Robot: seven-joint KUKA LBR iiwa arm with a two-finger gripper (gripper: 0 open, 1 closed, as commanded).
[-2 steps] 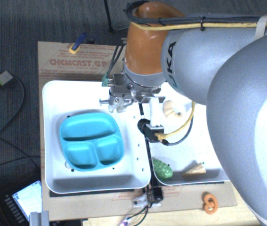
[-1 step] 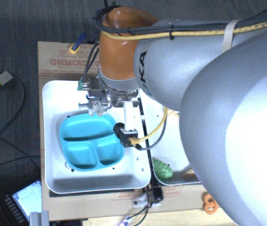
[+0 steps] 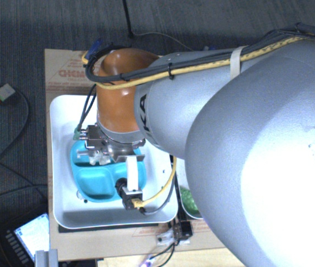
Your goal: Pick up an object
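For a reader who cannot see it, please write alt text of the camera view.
A large grey robot arm with an orange band reaches down into the left shallow white bin, its wrist above a bright blue plastic object. A green item peeks from the right bin.
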